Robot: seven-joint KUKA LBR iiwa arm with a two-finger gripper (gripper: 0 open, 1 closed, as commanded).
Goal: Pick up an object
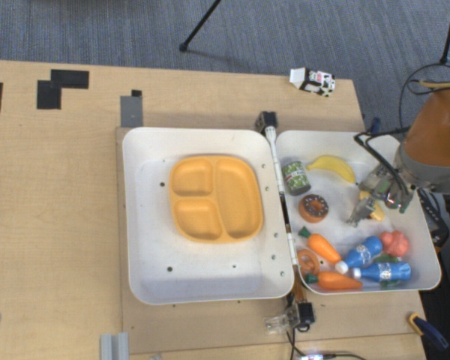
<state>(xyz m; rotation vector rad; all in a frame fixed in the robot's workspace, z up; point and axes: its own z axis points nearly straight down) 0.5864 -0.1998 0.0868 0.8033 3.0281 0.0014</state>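
Yellow and small, an object lies just beside the pincer in the right bin, near that bin's right-hand middle; whether it sits between the fingers cannot be told. The pincer itself hangs low over the bin on the grey arm with its orange band, and whether it is open or closed cannot be told from this slant.

Around it, in the same bin, a banana lies toward the far side, with a green can just left of it. A round brown piece sits near the bin's middle. Toward the near side are a carrot, two blue bottles lying touching, a pinkish ball, a second orange vegetable and a small pretzel-like ring.

Well apart, the left bin holds an orange divided tray with three compartments. Both bins rest side by side on the wooden worktop, where a small black-and-white toy stands beyond the right bin.
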